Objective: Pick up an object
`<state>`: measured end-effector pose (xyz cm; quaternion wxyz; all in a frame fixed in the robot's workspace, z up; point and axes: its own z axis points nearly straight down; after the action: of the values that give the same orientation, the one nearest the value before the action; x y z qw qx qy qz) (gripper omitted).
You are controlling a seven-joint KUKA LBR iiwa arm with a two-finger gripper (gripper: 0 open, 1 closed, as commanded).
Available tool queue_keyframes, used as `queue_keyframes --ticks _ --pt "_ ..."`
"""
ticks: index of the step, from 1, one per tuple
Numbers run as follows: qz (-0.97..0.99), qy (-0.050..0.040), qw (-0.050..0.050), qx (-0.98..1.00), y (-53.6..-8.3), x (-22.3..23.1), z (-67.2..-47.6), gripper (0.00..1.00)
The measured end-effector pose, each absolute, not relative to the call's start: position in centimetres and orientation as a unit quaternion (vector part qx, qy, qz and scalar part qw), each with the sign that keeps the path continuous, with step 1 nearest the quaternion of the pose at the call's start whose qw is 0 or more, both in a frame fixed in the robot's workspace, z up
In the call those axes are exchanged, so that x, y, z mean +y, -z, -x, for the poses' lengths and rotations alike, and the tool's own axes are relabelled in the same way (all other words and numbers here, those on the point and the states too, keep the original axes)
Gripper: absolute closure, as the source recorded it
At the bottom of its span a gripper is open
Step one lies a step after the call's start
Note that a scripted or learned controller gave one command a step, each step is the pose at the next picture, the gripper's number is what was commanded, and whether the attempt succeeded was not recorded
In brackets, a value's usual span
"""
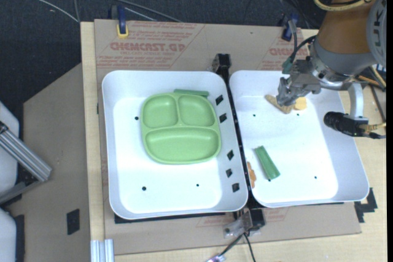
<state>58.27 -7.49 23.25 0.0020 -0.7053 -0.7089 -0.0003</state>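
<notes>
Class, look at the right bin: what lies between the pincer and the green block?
In the camera view, nothing but bare white floor of the right bin separates the pincer, which is over a small tan object, from the green block.

The green divided plate [180, 129] occupied most of the left bin [123, 193], leaving passage along its front. In the right bin [344, 187], open floor surrounded the green block [267, 162]; the gripper [287, 101] apparently crowded a tan object [299, 105] near the back wall.

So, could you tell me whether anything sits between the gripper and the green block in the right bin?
Nothing visible does. The gripper is low over a small tan piece near the right bin's far side; bare white floor separates it from the green block.
</notes>
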Motion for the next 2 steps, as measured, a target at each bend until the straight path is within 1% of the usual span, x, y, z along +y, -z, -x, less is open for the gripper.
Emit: queue_keyframes --ticks 1,2 --pt "0.705 -0.0003 0.003 -0.709 -22.1 -2.4 -56.6 1.00" --pt "0.705 -0.0006 0.003 -0.709 -21.3 2.2 -54.5 1.00"
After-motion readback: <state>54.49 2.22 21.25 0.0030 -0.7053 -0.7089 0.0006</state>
